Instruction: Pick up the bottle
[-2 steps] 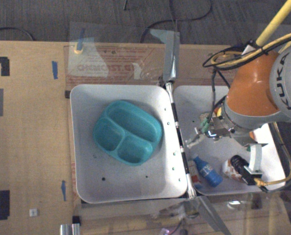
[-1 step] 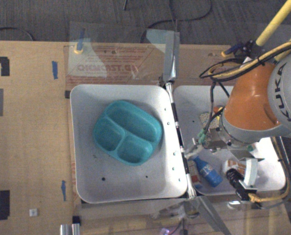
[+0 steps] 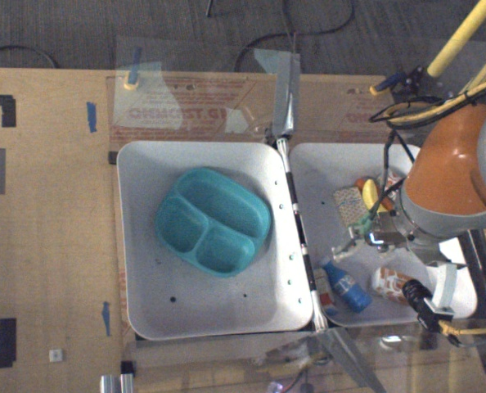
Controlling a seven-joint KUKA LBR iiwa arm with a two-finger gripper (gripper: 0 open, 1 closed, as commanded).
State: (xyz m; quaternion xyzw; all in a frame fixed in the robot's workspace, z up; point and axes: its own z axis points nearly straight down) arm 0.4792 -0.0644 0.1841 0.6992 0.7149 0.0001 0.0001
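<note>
Grey carpet floor [image 3: 104, 15] up top, black cables [image 3: 352, 8] looping across it. Below sits the tan desk [image 3: 47, 219], marked with black corner brackets [image 3: 8, 113] and short blue tape strips [image 3: 91, 117], evenly lit.

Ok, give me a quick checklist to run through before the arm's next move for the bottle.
1. Blue plastic bottle lying in the right white bin: ok.
2. Gripper above the bottle: not ok, it is nearer the bin's middle.
3. Room around bottle: not ok, bin wall one side, white and orange container close on the other.
4. Gripper carrying nothing: cannot tell.
5. Teal divided plate away in the left white bin: ok.
</note>
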